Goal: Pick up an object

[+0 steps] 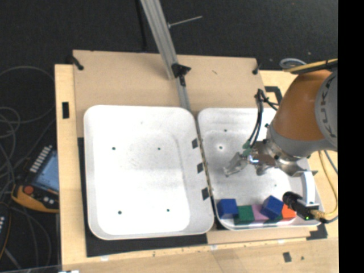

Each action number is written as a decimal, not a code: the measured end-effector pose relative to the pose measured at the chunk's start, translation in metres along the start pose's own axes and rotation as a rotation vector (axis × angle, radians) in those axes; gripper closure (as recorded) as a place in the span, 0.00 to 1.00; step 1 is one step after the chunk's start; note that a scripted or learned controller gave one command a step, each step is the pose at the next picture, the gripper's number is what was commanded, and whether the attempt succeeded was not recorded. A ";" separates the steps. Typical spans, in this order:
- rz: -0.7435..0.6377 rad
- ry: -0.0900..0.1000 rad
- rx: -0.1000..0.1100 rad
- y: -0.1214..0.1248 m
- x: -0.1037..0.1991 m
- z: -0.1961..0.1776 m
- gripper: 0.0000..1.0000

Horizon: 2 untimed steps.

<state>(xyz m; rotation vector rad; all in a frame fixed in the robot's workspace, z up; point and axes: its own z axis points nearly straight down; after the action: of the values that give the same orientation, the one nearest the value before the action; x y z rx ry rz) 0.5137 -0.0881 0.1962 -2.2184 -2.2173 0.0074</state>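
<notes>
- Right now the grey arm [307,118], with its smooth orange band, reaches over the right bin [227,127], a shallow white tray with rounded corners.
- Its metal gripper [234,165] hangs above the bin's bare middle; whether the fingers are wide or narrow cannot be told.
- Along the near wall lie small blocks: a blue cube [227,207], a green cube [245,214], a flat purple piece [259,212], another blue block [272,207] and an orange piece [288,212].
- The left bin [142,169] sits beside it on the tan worktop [136,78].
</notes>
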 end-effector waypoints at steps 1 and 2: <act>-0.004 -0.002 -0.018 -0.018 0.004 -0.118 0.00; 0.003 -0.003 -0.010 -0.019 -0.039 -0.131 0.00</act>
<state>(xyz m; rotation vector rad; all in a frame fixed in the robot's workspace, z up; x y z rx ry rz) 0.4956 -0.1267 0.3269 -2.2280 -2.2212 -0.0006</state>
